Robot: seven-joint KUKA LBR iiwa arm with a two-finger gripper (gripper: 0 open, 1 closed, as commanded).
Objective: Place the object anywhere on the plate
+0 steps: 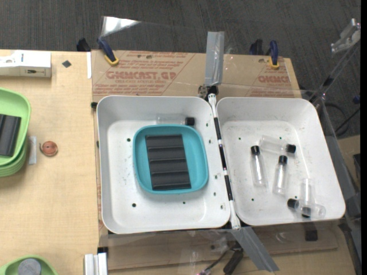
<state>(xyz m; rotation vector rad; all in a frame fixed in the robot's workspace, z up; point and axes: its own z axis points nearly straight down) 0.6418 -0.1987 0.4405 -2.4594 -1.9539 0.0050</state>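
Plate [141,153]: teal, square with rounded corners, glossy plastic; it sits in the left bin [114,199], slightly left of that bin's middle; a black ribbed insert [167,161] with four crosswise ridges lies on it, long axis running toward and away from the camera

Vials: clear, slim tubes with black caps, all in the right bin [321,125]; one vial [257,165] lies left of middle, cap at the far end, long axis near to far; a second vial [280,173] just beside it on the right points the same way, cap far; a third vial [278,144] lies farther back, slanted, cap toward the right; two more vials [304,202] lie in the near right corner, close together, caps toward the near side

Sixth vial [172,120]: in the left bin, behind the plate, lying crosswise, cap at its right end

Bins: shallow, white, matte, rounded corners, side by side and touching along the middle seam

Table [57,211]: pale wood grain; brown cardboard [149,73] behind the bins, held by clamps

End effector: cannot tell its state, nor how the vials lie relative to it
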